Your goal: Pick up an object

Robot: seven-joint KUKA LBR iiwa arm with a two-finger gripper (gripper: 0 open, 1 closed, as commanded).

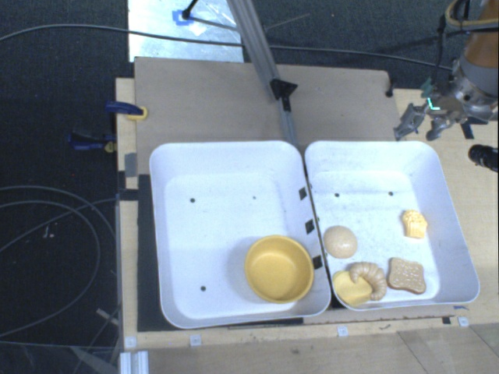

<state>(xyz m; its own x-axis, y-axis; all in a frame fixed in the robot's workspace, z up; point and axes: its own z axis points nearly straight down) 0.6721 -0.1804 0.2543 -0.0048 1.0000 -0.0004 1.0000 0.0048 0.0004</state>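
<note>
At the near edge of the bench sit the two white bins, side by side. The left bin (195,170) holds a yellow bowl (279,268), upright, in its near right corner, close to the wall it shares with the right bin (366,170). The right bin's items are all small and pale: a round beige bun (341,241) beside the shared wall, a tan croissant (369,276) lying over a yellow wedge (352,290) in the near left corner, a brown slice of toast (407,275) just to its right, and a small yellow piece like a pack of fries (414,224) nearer the right wall.

The gripper (421,123) hangs above the bench just past the right bin's far right corner, well apart from every item. Its two fingers are spread apart, with nothing between them and touching nothing.
</note>
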